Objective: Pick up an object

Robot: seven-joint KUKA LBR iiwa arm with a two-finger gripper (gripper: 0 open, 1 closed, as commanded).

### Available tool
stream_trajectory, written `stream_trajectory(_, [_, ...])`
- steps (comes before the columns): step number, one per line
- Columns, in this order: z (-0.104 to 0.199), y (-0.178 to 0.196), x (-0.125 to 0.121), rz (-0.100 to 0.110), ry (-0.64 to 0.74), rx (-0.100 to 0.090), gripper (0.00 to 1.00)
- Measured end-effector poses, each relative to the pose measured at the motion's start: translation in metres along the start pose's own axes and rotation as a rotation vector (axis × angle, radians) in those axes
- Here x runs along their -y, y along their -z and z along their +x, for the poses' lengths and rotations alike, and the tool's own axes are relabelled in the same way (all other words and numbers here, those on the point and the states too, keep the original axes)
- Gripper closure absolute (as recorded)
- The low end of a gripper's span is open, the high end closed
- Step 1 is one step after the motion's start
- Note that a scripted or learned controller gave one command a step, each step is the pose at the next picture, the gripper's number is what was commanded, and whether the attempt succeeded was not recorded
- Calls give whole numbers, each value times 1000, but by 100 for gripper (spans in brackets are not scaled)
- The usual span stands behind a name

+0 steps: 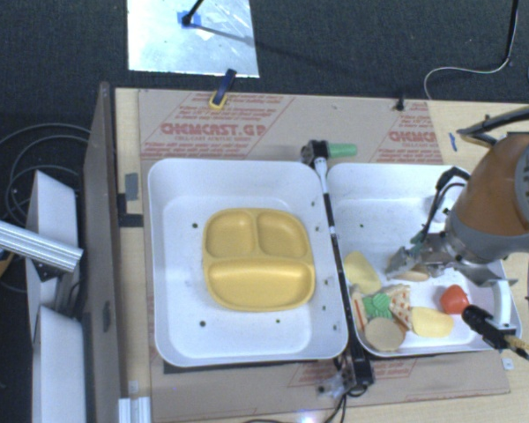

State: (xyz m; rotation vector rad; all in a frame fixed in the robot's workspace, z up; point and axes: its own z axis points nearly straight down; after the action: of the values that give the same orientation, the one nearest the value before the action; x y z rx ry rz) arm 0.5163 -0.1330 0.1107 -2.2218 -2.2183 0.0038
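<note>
My gripper is low in the right bin, just above a heap of toy food. Right under it lies a small tan piece, which I cannot tell if it touches. A pale yellow piece lies to its left. In front of it are a green item, a pizza slice, a red tomato, a yellow lemon and a tan round disc. The grey and orange arm hides the bin's right side.
The left bin holds a yellow divided plate in its middle. A black divider bar runs between the bins, with a green-handled tool at its far end. Cables lie at the right.
</note>
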Motion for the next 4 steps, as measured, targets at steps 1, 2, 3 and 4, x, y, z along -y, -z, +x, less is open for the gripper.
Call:
stream_trajectory(1, [-47,60,8,-10,-1,4,0])
stream_trajectory(2, [11,-26,-16,-12,8,5,0])
stream_trajectory(3, [-46,67,-8,-14,0,6,0])
stream_trajectory(4, [3,-7,-20,1,8,-4,0])
